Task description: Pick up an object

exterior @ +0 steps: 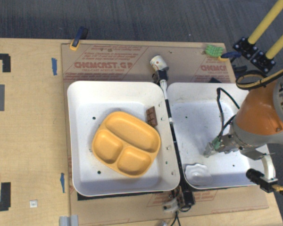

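Observation:
My gripper (211, 149) hangs low over the floor of the right bin (198, 107), near its middle, below the arm's orange band (259, 114). A small clear, whitish object (196, 173) lies in that bin's front left corner, just in front and to the left of the gripper and apart from it. In the left bin (80, 126) a yellow divided plate (126, 143) rests in the middle. A small brown bar (151, 117) lies by that bin's right wall, touching the plate's far edge.
A white-capped cylinder (158, 64) lies on the cardboard behind the seam between the bins. Yellow rods with black clamps (254, 48) stand at the back right. Cables run along the arm over the right bin.

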